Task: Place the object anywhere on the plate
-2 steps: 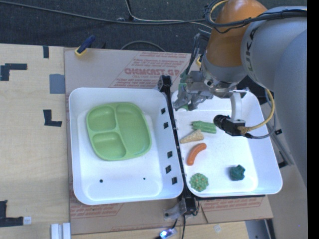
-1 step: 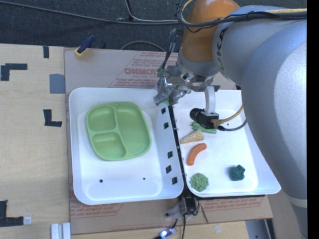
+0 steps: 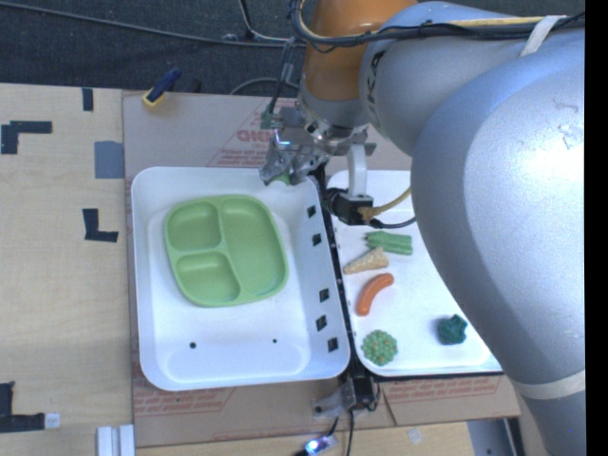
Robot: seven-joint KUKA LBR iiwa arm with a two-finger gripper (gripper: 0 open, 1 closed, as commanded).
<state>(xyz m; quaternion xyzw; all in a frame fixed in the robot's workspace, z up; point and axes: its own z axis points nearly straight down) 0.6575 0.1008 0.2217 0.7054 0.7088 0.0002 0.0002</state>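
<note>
The bulky grey KUKA arm with its orange band [image 3: 347, 27] leans in over the bench and hides much of the right shallow white plastic bin [image 3: 418, 345], so anything lying under it cannot be judged. The left shallow white plastic bin [image 3: 152, 345] carries the light green three-compartment plastic plate [image 3: 226, 251], lying flat in the bin's upper middle. The two-finger metal gripper [image 3: 290, 167] hangs near the far right corner of the left bin, just beyond the plate's far right edge; whether its jaws are open, closed or holding anything cannot be told, and no object is visible between them. If it holds nothing, a release here would leave the plate bare; if it holds something, dropping from this spot may land it on the bin floor beside the plate. Candidates in the right bin are a green bean-like toy [image 3: 391, 243], long axis roughly left-right, a tan wedge [image 3: 366, 263], an orange sausage-shaped toy [image 3: 373, 293], slanting from lower left to upper right, a green speckled ball [image 3: 380, 347] and a dark green lump [image 3: 452, 329].
</note>
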